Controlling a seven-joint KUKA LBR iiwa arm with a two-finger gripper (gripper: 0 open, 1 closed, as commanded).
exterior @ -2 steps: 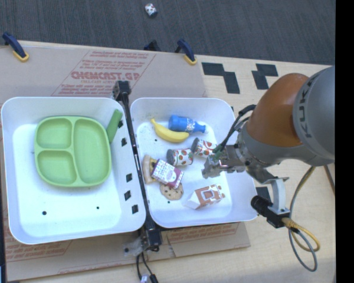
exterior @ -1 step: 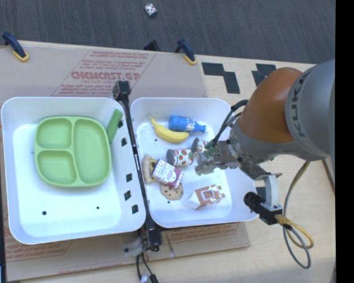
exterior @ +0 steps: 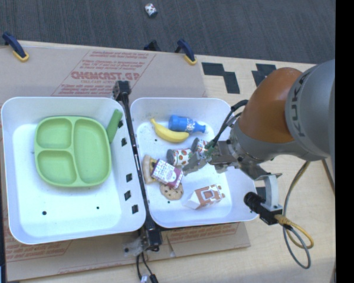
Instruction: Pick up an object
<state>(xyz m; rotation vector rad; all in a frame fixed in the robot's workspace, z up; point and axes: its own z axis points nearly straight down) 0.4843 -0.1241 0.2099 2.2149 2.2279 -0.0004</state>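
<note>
Orange-banded arm (exterior: 283, 114) loomed closest. Its gripper (exterior: 194, 158) hung over a small can (exterior: 181, 156); whether it was squeezing, I couldn't tell. It should have dropped straight, missing the banana (exterior: 169, 132) behind.

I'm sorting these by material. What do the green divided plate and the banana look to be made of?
Green divided plate: likely molded plastic, matte, uniform colour with soft rounded ridges. Banana: probably a plastic toy, smooth, evenly yellow, no blemishes; a real one can't be ruled out.

I see bright, even overhead light; the two shallow white plastic bins (exterior: 23, 217) glare slightly (shadows stay soft), and small items look a little blurred.
</note>
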